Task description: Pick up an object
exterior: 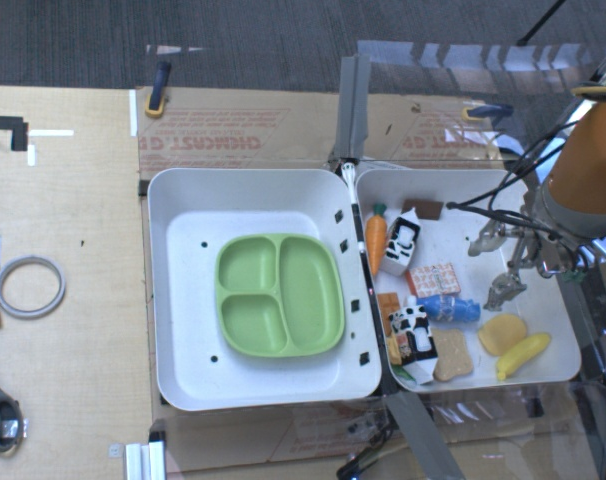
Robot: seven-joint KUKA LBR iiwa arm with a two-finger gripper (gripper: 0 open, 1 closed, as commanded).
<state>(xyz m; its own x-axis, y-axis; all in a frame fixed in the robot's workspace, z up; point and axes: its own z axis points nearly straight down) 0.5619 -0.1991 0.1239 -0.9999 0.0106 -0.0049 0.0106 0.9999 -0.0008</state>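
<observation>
Claw (pixel 495 265) spread apart, nothing in it, over right bin (pixel 463 190), above blue bottle (pixel 451 311) and banana (pixel 523 355). Green plate (pixel 280 295) in left bin (pixel 183 298).

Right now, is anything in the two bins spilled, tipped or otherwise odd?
Nothing looks spilled or damaged. The toy food sits piled along the left side and front of the right white bin. The green three-compartment plate lies flat in the left white bin.

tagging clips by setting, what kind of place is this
Probably a robotics lab bench set up for pick-and-place trials. Two white bins sit side by side on taped-down cardboard, the right one full of toy food like a carrot and banana, with the gripper above it.
</observation>
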